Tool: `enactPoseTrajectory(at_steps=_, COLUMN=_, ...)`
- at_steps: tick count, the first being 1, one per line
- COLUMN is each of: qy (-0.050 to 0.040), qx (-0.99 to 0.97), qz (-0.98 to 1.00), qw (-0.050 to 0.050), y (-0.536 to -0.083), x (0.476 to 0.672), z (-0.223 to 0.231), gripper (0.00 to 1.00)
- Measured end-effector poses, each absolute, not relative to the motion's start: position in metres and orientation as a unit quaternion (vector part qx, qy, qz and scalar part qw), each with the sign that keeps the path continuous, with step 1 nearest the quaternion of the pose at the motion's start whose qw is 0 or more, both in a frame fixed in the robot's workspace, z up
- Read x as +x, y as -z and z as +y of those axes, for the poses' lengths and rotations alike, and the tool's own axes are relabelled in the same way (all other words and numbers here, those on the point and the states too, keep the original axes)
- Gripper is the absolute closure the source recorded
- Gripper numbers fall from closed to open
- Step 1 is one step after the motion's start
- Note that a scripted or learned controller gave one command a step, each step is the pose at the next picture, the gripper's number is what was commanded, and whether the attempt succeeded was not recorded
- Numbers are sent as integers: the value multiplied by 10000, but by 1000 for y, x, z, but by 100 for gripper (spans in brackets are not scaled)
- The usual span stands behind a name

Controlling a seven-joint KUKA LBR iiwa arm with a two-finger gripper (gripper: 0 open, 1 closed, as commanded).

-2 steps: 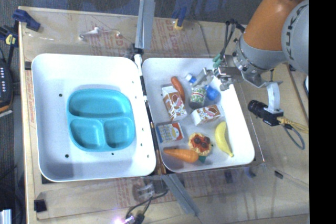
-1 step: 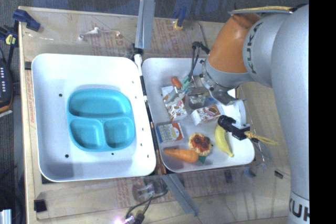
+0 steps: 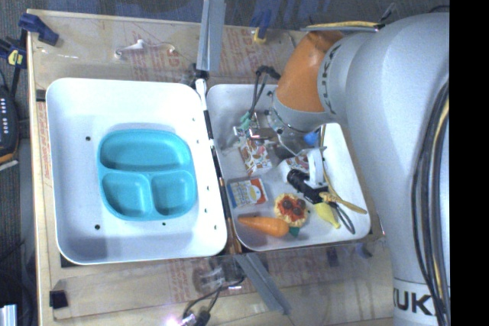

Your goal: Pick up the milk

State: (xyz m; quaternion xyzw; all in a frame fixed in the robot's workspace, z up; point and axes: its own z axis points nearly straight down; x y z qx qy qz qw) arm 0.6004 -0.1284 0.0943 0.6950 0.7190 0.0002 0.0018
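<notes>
The milk (image 3: 257, 156) is a small white carton with red print. It lies tilted in the upper middle of the right bin (image 3: 353, 173). My gripper (image 3: 254, 132) reaches down from the grey and orange wrist and sits right at the carton's far end, touching or nearly touching it. The wrist hides the part of the bin behind it.
Near the right bin's front wall lie a flat box with a blue and red label (image 3: 246, 192), a pizza slice toy (image 3: 292, 208) and an orange carrot (image 3: 263, 225). The left bin (image 3: 69, 164) holds a turquoise divided tray (image 3: 147, 173). The bins' adjoining walls stand just left of the milk.
</notes>
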Motion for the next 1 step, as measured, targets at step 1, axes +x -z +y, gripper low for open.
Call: enactPoseTrajectory(at_steps=1, qy=11, qx=6941, qz=7199, qw=13, y=-104, x=600, z=-129, gripper=100)
